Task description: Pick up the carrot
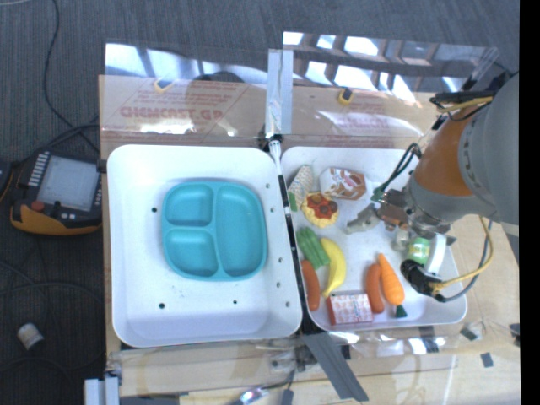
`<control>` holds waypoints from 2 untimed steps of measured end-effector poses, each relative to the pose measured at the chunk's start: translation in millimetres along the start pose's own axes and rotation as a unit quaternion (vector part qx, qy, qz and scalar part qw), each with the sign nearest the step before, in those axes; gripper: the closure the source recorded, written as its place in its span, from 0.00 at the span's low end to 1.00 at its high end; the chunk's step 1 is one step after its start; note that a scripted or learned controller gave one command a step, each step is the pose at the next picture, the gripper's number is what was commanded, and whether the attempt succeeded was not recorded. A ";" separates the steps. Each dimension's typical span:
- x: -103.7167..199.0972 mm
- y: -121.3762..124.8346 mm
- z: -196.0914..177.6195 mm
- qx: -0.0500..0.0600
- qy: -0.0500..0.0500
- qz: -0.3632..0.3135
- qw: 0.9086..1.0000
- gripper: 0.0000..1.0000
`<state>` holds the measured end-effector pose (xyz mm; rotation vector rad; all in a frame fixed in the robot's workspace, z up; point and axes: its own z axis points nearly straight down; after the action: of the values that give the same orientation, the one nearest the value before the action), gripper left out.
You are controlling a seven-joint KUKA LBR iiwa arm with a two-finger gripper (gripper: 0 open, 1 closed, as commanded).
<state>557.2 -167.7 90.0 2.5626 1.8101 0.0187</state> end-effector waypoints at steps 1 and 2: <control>6.3 19.8 1.0 0.005 0.000 0.035 0.999 0.00; -28.1 -27.4 -10.6 0.007 0.015 -0.020 1.000 0.00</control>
<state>521.9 -185.1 100.1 2.5491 1.8778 0.0461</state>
